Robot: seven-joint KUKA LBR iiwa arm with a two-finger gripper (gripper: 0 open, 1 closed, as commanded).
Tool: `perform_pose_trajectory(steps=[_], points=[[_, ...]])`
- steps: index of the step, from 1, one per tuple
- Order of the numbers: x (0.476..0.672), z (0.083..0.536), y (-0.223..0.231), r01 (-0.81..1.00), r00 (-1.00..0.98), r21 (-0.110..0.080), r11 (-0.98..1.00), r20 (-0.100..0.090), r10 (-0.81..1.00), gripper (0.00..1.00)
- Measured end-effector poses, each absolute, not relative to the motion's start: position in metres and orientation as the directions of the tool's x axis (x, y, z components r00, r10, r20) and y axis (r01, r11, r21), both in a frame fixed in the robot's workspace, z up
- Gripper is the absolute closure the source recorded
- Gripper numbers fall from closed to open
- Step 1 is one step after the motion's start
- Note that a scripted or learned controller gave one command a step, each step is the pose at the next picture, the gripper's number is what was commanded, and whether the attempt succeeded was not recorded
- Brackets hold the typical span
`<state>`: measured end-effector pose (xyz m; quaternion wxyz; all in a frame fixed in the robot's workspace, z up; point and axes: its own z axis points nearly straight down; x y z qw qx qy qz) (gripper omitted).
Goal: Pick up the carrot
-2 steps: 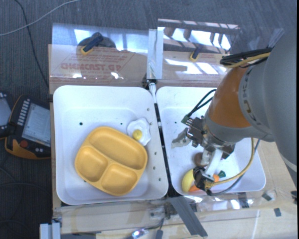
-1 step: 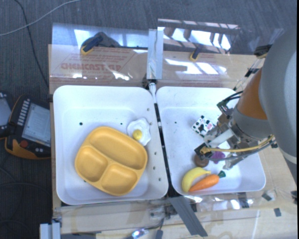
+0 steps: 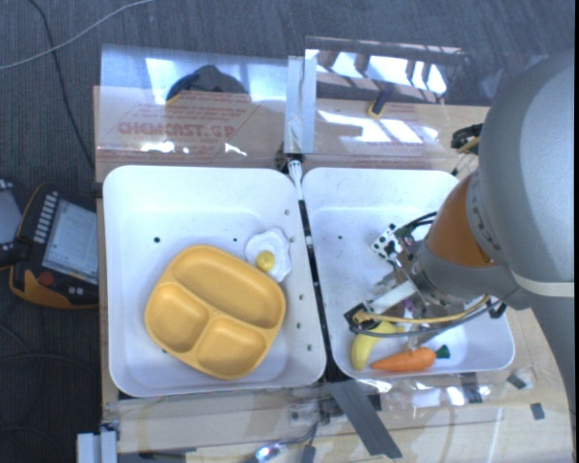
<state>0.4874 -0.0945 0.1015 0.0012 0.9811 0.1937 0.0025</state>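
The slim orange carrot with green top lies lengthwise left-to-right just below the two-finger gripper; I cannot tell the grip state.

A dark grey carpeted floor is seen around the desk, ribbed in fine diagonal lines. A thin pale cable is laid across the floor at the upper left, and a darker cable is curved down beside it. At the left edge, a handheld control pendant with a grey screen and an orange underside is rested on the floor. Behind the bins, a brown cardboard sheet with faded red lettering is covered by clear panels, in which bright patches of overhead light are reflected. The wooden desk edge is glimpsed at the right.
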Motion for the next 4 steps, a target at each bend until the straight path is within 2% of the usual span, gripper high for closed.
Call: perform_pose_trajectory(steps=[1, 2, 3, 4], points=[[0.483, 0.182, 0.005, 0.240, 0.971, 0.001, -0.971, -0.006, 0.240, 0.00], [0.484, 0.295, -0.039, 0.207, 0.978, 0.003, -0.978, -0.005, 0.207, 0.00], [0.482, 0.141, -0.114, 0.461, 0.887, -0.005, -0.887, -0.007, 0.461, 0.00], [0.484, 0.090, -0.104, 0.586, 0.810, 0.003, -0.810, 0.002, 0.586, 0.00]])
